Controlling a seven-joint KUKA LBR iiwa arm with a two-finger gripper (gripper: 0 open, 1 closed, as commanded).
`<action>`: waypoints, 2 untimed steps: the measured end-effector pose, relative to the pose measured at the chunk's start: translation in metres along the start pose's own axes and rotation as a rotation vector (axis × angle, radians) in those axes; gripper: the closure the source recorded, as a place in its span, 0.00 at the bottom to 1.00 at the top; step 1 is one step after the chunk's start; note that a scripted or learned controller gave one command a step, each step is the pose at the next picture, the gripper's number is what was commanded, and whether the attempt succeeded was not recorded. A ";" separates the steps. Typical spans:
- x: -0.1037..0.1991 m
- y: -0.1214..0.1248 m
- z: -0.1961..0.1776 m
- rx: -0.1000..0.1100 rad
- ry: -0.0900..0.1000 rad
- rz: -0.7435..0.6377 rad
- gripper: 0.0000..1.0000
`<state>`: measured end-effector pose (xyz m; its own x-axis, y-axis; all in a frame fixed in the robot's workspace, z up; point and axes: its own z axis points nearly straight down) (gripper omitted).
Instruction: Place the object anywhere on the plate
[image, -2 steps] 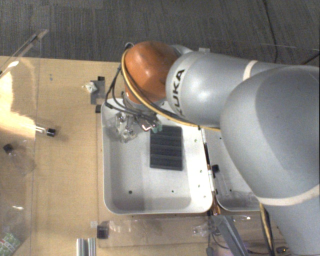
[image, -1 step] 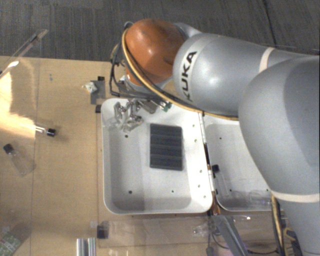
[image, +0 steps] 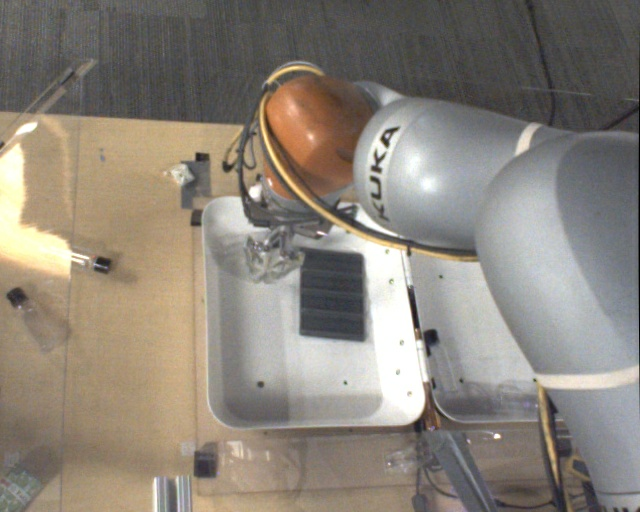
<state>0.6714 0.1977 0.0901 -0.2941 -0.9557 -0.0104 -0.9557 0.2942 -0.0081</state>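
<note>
A dark ribbed rectangular plate (image: 333, 295) lies flat in the left white bin (image: 222, 370), near its back right. My gripper (image: 272, 252) hangs just left of the plate's far left corner, low over the bin floor by the back wall. Something pale and glassy shows around the gripper's tip, too blurred to name. The orange-banded wrist (image: 310, 130) and the grey arm cover the bin's back edge and most of the right side of the view.
The right white bin (image: 470, 340) lies mostly under the arm. On the bench to the left sit a small capped vial (image: 98, 264) and another (image: 16, 297). Black blocks stand at the left bin's back corner (image: 198, 188) and front corner (image: 205, 462).
</note>
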 end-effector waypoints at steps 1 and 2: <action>0.013 0.001 -0.117 -0.001 0.000 -0.497 1.00; 0.067 0.084 -0.007 0.001 0.000 -0.451 1.00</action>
<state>0.5710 0.1579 0.0957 0.1521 -0.9883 -0.0056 -0.9883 -0.1521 -0.0128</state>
